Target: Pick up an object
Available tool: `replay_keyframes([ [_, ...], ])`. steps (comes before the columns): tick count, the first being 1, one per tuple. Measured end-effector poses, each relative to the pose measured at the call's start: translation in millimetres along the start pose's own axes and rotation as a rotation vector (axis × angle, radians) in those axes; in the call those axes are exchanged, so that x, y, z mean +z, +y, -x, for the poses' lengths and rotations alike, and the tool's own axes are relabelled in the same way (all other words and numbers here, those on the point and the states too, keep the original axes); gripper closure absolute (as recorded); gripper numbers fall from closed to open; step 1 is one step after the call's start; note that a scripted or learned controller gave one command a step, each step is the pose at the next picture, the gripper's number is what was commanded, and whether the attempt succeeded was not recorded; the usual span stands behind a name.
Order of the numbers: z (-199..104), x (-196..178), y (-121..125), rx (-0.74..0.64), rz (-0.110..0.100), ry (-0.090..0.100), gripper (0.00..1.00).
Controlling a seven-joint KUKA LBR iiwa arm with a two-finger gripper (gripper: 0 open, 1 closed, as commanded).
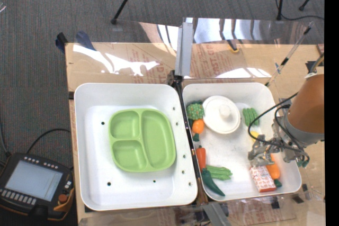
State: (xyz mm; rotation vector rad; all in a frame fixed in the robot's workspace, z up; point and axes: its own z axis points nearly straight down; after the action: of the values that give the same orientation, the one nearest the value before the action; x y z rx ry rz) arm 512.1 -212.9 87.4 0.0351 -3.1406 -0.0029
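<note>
While the green divided plate [142,139] lies alone in the left bin [85,114], the right bin [265,90] is crowded: a white lidded bowl [222,114] at twelve o'clock, a carrot [201,157] at nine, and a red-and-white packet [262,178], print unreadable, at five. The hand [267,150] hangs low at four o'clock just above the packet, its grip hidden.

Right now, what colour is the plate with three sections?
Light green: the divided plate in the left bin, camera view.

Grey arm, broad orange band above wrist, black cable looping alongside; metallic grey pincer [263,152].
</note>
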Motion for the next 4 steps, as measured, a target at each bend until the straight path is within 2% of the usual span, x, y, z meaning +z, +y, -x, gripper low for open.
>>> replay_keyframes([
  [1, -25.5, 0.7, 37.6, -0.03, 0.001, 0.0, 1.0],
  [2, 61.5, 0.5, 66.1, 0.024, 0.002, -0.001, 1.0],
  [3, -35.0, -25.2, -3.3, 0.005, -0.004, -0.002, 1.0],
  [4, 0.2, 1.7, 101.4, 0.214, 0.003, 0.003, 1.0],
])
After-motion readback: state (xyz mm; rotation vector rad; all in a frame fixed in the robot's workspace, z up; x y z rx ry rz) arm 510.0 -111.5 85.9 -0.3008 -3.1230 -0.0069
